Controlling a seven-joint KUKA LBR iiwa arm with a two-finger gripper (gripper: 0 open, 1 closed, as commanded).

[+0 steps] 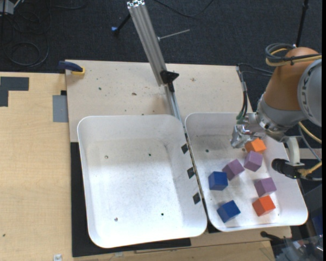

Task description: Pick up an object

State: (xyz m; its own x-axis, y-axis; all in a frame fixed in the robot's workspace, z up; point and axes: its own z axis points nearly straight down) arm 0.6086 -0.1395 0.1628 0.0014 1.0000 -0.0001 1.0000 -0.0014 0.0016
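The right bin [206, 125] holds several small blocks. My gripper [239, 138] hangs low over this bin's upper middle, under the grey and orange arm. An orange block [256, 144] lies just to the right of the gripper, touching or nearly touching it. Below that sit a purple block [254, 160] and another purple block [234, 168]. Further down lie a blue block [218, 180], a third purple block [265, 186], a red-orange block [264, 205] and a second blue block [228, 210].
The left bin [98, 140] shares a raised divider wall [189, 162] with the right bin. A slanted metal rail [152, 48] rises from behind the bins. Black cables and a fitting [290, 169] hang at the right bin's right edge.
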